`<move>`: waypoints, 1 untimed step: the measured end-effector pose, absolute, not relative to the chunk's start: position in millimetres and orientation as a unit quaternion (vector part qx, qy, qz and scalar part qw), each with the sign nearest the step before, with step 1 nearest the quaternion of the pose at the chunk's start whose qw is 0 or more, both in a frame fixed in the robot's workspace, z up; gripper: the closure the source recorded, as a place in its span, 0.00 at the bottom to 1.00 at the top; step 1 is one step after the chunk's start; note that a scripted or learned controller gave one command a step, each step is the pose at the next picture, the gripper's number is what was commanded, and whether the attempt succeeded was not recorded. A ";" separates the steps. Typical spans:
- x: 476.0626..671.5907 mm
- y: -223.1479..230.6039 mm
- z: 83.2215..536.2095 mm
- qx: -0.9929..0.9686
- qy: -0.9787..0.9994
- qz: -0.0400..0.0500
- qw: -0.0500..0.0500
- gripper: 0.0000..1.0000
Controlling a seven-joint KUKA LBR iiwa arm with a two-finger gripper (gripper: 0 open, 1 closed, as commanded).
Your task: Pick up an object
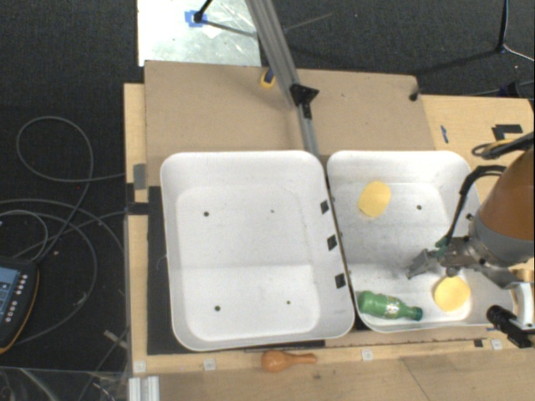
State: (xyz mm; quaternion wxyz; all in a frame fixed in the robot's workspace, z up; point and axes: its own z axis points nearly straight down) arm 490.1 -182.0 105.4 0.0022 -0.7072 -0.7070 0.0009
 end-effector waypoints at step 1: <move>492.1 -182.3 118.7 -0.707 -0.707 -0.001 -0.001 1.00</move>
